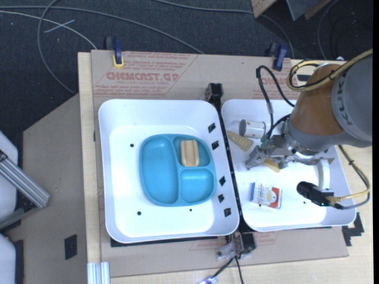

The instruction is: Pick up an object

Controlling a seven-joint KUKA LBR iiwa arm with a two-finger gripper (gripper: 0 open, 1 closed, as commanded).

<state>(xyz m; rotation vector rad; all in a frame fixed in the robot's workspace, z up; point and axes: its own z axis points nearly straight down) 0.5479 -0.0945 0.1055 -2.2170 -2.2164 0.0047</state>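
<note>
My gripper [265,155] hangs low over the middle of the right bin [331,218], with the arm reaching in from the right. A small yellowish object [273,164] lies right under it, partly covered; whether it is gripped is unclear. Just left of the gripper is a tan wedge-shaped piece [240,139], and a small white cylinder [253,127] lies behind it. A small blue, white and red box [265,195] sits nearer the front of the same bin.
The left bin [118,176] holds a blue divided plate [157,170] with a tan wooden block [189,152] in its upper right compartment. A black divider with clips [224,158] runs between the bins. Cables trail near the arm.
</note>
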